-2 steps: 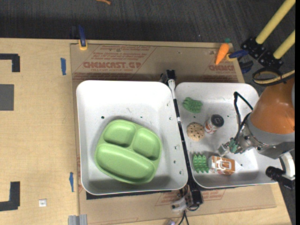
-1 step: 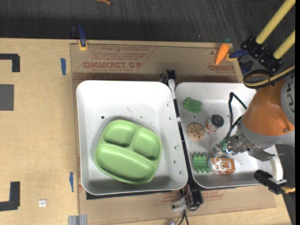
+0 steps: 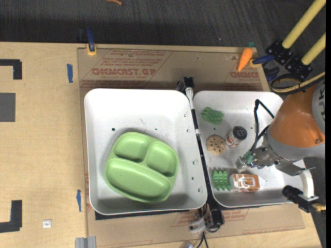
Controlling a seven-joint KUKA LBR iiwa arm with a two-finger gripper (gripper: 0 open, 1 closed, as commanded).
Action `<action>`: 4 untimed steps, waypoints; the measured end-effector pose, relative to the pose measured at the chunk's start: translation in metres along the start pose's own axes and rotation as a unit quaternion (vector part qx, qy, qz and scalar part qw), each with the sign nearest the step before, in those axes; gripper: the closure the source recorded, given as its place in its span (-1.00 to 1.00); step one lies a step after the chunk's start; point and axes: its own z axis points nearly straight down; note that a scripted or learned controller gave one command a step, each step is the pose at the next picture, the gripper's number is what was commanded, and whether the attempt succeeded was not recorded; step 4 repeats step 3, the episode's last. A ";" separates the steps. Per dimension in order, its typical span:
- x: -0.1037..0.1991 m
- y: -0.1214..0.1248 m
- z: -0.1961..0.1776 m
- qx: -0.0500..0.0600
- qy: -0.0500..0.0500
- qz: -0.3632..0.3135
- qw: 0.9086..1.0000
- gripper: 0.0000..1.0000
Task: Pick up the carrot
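The carrot (image 3: 245,57), orange with a green top, lies on the cardboard behind the right bin (image 3: 269,99), outside both bins and near its back edge. My gripper (image 3: 251,161) hangs low inside the right bin, toward its front, just above an orange and white packet (image 3: 244,182). It is far from the carrot, roughly a bin's depth nearer the front. The arm's orange band (image 3: 296,124) hides the bin's right part.
The right bin also holds a green leafy piece (image 3: 212,115), a cookie (image 3: 215,144), a small jar (image 3: 237,135) and a ridged green item (image 3: 221,180). A green divided plate (image 3: 142,164) sits in the left bin (image 3: 103,107). Yellow poles (image 3: 305,19) stand at the back right.
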 end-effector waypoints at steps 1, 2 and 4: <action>0.000 0.001 -0.010 -0.001 0.000 0.000 1.000 1.00; -0.015 0.006 0.028 -0.002 -0.002 -0.541 0.841 1.00; -0.087 -0.011 0.029 -0.005 -0.010 -0.685 0.729 1.00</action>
